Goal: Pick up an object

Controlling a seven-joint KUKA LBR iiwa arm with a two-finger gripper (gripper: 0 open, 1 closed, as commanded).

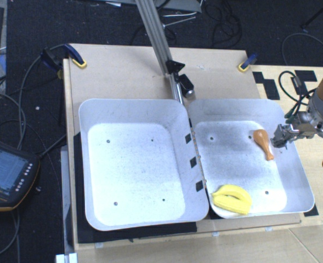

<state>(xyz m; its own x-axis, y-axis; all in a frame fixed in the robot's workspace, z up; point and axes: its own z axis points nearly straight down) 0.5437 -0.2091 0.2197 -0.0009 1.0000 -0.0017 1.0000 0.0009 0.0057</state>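
An orange-brown, drumstick-shaped object [263, 142] lies in the right bin [227, 163], near its far right side. A yellow banana-like object [232, 199] rests at that bin's near edge. My gripper [282, 136] hangs at the right rim of the right bin, just right of the orange-brown object. Nothing shows between its fingers.
The left bin [134, 163] stands beside the right one, with a divider with black clips between them. A slanted metal pole [158, 37] rises behind the bins. Cables and a handheld pendant [5, 171] lie on the floor at left.
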